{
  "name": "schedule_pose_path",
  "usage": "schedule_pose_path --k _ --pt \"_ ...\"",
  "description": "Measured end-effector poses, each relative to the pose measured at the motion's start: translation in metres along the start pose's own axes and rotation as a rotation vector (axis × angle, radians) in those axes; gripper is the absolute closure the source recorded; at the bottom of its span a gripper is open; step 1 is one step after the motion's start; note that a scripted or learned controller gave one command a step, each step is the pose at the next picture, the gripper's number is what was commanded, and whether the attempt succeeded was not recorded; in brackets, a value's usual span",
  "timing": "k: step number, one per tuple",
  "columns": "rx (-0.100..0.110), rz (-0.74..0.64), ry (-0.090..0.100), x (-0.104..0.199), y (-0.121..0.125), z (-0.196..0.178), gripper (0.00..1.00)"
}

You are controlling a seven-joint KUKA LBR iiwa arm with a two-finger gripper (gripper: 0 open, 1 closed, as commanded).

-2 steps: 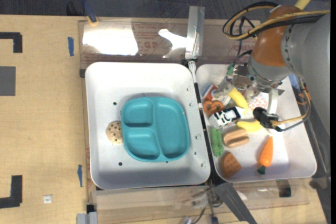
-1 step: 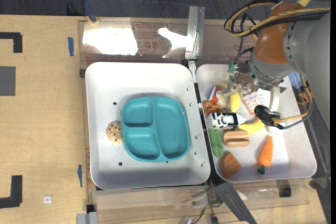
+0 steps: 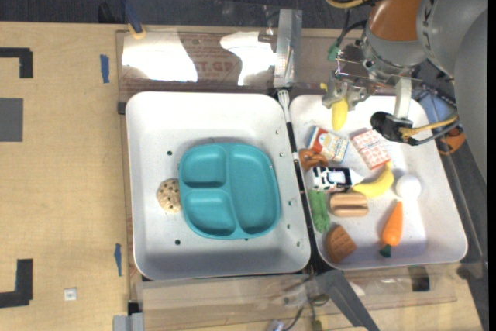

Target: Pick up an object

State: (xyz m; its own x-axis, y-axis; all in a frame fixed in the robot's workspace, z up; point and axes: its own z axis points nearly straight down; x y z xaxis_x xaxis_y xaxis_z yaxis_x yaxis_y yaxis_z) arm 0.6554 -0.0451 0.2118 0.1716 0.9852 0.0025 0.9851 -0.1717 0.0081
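Note:
My gripper [image 3: 341, 98] hangs over the far left corner of the right bin [image 3: 442, 244]. A small yellow toy piece [image 3: 339, 118] sits between its fingertips, lifted slightly above the bin floor. Below it in the same bin lie a small carton [image 3: 333, 145], a red-and-white box [image 3: 370, 148], a banana [image 3: 373, 184], a hot dog [image 3: 348, 204], a carrot [image 3: 392, 225], a white egg [image 3: 408, 186] and a black-and-white piece [image 3: 332, 178].
The left bin [image 3: 147, 128] holds a teal divided plate [image 3: 230, 188] and a cookie [image 3: 169, 194] by its left side. A green piece [image 3: 318, 209] and a brown piece [image 3: 339, 243] lie along the right bin's left wall. A black cable connector [image 3: 387, 125] hangs near the gripper.

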Motion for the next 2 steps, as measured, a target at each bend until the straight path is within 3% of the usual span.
schedule_pose_path --k 1,2 --pt "0.004 0.297 -0.004 -0.028 -0.005 -0.085 1.00" --pt "0.016 0.308 -0.006 0.000 -0.077 0.000 1.00"
